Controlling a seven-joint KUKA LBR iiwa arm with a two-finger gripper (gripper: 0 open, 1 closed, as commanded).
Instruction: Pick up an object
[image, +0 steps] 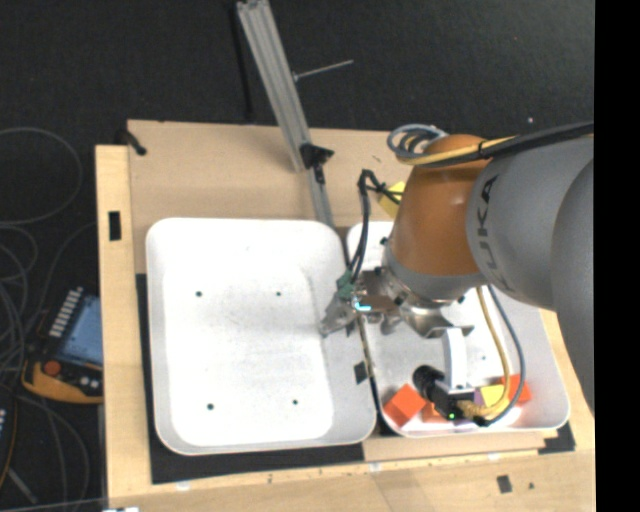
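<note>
**Figure. Single arm over two bins, seen from above at a slant.** The arm (540, 230) enters from 3 o'clock. Its orange band (440, 220) sits above the wrist, and the gripper (345, 310) hangs over the seam where the left bin (240, 350) meets the right bin (545, 375). The view does not show whether the gripper is spread or pressed together, and nothing can be seen held in it.

*Governing relation.* The nearest candidate is the orange block (405, 403). It lies on the floor of the right bin, close to that bin's corner at 7 o'clock. From the gripper it lies at about 5 o'clock, near but clearly apart from it. The block shows as a roughly square face turned corner-on, so no long axis can be read. The approach therefore seems to depend on travel toward 5 o'clock and a descent, more than on wrist rotation.

*Counts.*
- Arms: one. Grippers: one. Bins: two.
- Orange things: two. The second orange piece (515, 390) lies in the right bin at about 4 o'clock from the gripper. It is well beyond the block and partly covered by cabling, so its outline is uncertain.
- Small black piece (360, 372): one. It sits at the seam between the bins, at about 6 o'clock from the gripper, and is too small to identify.
- Dark dots (199, 294) on the floor of the left bin: four, set out in a rough rectangle.
</note>
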